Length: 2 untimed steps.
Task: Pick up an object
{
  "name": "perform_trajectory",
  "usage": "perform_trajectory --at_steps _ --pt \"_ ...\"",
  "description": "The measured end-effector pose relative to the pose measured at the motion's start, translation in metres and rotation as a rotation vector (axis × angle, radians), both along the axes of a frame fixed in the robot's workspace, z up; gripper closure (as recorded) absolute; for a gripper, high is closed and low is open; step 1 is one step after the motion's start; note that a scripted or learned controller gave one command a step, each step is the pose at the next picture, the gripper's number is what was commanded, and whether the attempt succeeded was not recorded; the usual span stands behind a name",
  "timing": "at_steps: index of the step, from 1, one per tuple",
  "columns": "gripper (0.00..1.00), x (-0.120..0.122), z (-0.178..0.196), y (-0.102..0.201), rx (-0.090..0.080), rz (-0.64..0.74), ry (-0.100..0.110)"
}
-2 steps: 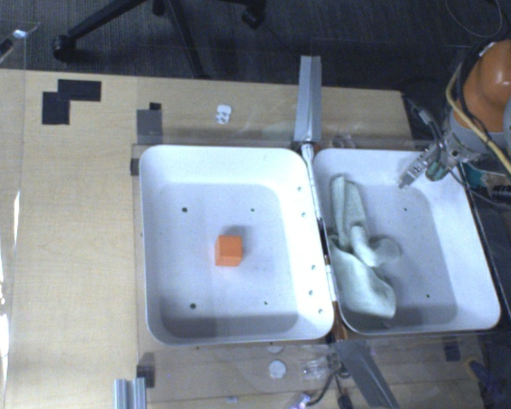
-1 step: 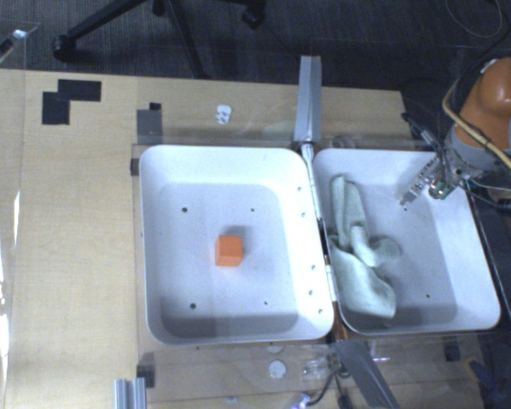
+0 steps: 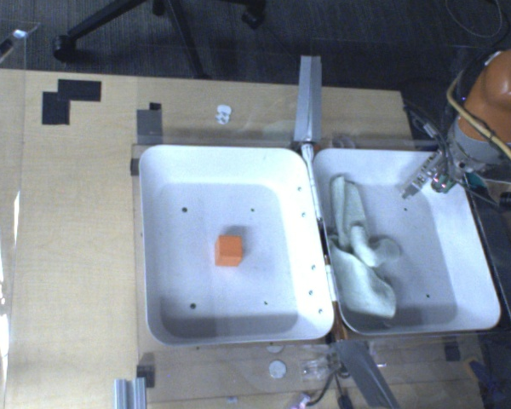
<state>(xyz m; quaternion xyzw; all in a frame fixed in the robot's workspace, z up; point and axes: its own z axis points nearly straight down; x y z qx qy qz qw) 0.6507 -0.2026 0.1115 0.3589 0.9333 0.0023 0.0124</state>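
Bench (image 3: 68,254): pale wood under me, black tape patches at its far left corner, a clear panel standing along the left edge.

Left bin (image 3: 166,313): shallow, white, square with rounded corners, sitting on the bench beside its twin.

Orange cube (image 3: 229,250): here it is, small and bright, lying flat on the floor of the left bin, a little below the middle, touching no wall and with nothing beside it.

Divider (image 3: 307,100): a grey metal bar running from the far side down to where the two bins meet.

Right bin (image 3: 473,313): same white tray, touching the left one along the shared rim.

White cloth (image 3: 358,258): crumpled, lying in the left half of the right bin, close against the wall by the seam, stretching from the far part down toward the near corner.

My gripper (image 3: 416,184): up over the far right part of the right bin, tilted, its tip pointing left and down. I cannot tell how wide it stands, it is small and blurred here. Nothing seen in its grasp.

My arm (image 3: 494,92): coming in from the right, orange band showing above the wrist, cables looping past it.

Cube against gripper: the cube is well apart from me, off to the left and nearer the camera, across the seam in the other bin. The cloth lies between us, nearer to me than the cube.
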Motion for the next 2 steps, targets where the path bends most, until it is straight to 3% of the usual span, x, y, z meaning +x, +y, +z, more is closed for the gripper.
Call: perform_trajectory --at_steps 1,2 --pt "1.0 0.003 0.013 0.001 -0.001 0.001 -0.01" --pt "1.0 0.013 -0.015 -0.002 0.0 0.035 0.01"
